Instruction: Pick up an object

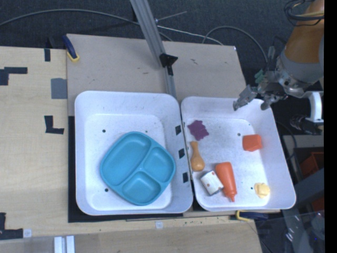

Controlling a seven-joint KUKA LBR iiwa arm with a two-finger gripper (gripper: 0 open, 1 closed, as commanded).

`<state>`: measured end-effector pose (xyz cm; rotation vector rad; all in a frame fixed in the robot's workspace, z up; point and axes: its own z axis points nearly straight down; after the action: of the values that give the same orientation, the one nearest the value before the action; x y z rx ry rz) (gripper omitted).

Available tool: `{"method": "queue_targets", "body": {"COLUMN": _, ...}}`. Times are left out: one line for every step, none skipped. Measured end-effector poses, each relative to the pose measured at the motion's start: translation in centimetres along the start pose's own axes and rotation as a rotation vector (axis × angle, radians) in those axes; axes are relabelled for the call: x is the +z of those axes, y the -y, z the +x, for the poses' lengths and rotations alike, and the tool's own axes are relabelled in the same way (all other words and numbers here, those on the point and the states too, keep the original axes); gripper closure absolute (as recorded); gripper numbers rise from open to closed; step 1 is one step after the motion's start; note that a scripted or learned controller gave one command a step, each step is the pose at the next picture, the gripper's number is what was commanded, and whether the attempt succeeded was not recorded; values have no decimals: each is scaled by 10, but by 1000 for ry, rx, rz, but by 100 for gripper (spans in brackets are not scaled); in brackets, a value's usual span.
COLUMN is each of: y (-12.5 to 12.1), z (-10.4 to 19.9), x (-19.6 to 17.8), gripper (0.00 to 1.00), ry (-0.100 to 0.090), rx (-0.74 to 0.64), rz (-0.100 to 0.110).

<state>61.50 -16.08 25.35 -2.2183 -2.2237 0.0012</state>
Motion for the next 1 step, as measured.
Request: {"method": "queue_targets", "body": {"y": 0, "z": 0, "x": 0, "gripper": 0, "ry": 0, "rx": 0, "rz": 0}}
